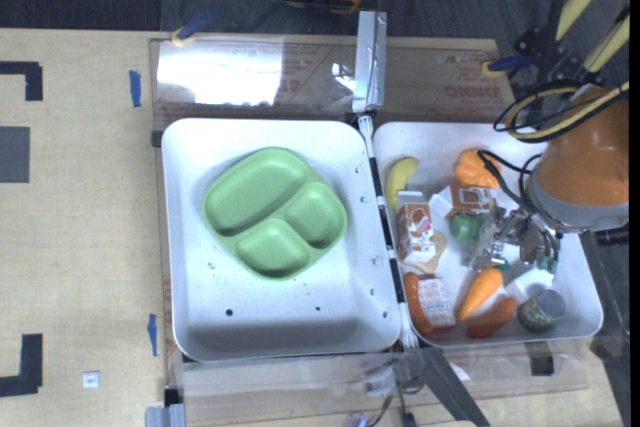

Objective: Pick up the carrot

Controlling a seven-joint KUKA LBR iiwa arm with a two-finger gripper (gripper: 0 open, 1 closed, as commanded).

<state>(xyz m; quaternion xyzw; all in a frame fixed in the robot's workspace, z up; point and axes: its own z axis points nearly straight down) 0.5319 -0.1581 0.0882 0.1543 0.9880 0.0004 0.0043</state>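
Observation:
The carrot (480, 291) lies in the right bin (585, 300) near its front, orange, tilted with its thick end toward the upper right. My gripper (507, 250) reaches in from the right and hangs just over the carrot's upper end. The view does not show whether it touches the carrot. The orange wrist band (590, 165) sits above and to the right of it.
Around the carrot lie a red pepper-like piece (492, 319), a wrapped sausage (424, 303), a small tin (540, 311), a snack packet (417, 231), a banana (400, 179) and an orange item (474, 173). The left bin (190, 315) holds a green divided plate (275, 211).

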